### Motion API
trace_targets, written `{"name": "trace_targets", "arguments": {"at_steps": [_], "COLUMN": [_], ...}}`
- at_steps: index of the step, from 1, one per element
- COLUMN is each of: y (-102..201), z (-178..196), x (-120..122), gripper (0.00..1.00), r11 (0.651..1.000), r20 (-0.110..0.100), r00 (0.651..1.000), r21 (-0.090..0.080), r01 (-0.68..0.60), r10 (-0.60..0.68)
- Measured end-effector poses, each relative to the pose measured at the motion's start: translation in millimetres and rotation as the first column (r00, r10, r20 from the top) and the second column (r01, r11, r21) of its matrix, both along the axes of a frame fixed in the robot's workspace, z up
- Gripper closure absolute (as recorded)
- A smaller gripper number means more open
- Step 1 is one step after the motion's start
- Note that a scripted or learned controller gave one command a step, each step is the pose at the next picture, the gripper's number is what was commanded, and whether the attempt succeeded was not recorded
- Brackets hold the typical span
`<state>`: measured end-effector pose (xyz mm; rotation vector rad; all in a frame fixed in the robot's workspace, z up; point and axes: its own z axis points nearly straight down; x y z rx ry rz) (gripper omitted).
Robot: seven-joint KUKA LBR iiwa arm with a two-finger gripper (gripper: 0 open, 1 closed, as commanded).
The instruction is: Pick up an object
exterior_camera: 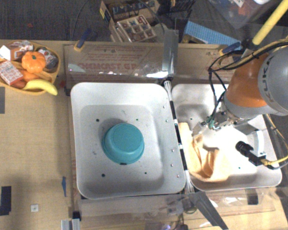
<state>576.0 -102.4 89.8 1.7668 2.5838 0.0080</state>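
A teal bowl (124,143) sits upside down in the middle of the left bin (86,104). In the right bin (192,102) a tan cloth-like object (206,163) lies crumpled against the left wall and front corner. The arm, grey with an orange band (247,87), reaches in from the right, and my gripper (210,124) is low in the right bin, just above and to the right of the tan object's upper end. The wrist hides the fingers.
A basket (0,75) with a banana, an orange pumpkin and small boxes stands at the far left of the bench. Cables loop around the arm at the right. A black fitting (246,150) hangs over the right bin. Cardboard lies behind the bins.
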Motion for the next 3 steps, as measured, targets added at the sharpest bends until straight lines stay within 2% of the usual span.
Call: {"name": "trace_targets", "arguments": {"at_steps": [1,2,3], "y": [-16,-16,-16], "z": [0,11,11], "x": [9,11,11], "gripper": [0.00,1.00,0.00], "r11": [0.999,0.999,0.999], "r20": [0.000,0.006,0.006], "r00": [0.999,0.999,0.999], "r21": [0.001,0.001,0.001], "r01": [0.043,0.042,0.042], "r10": [-0.043,-0.042,-0.042]}}
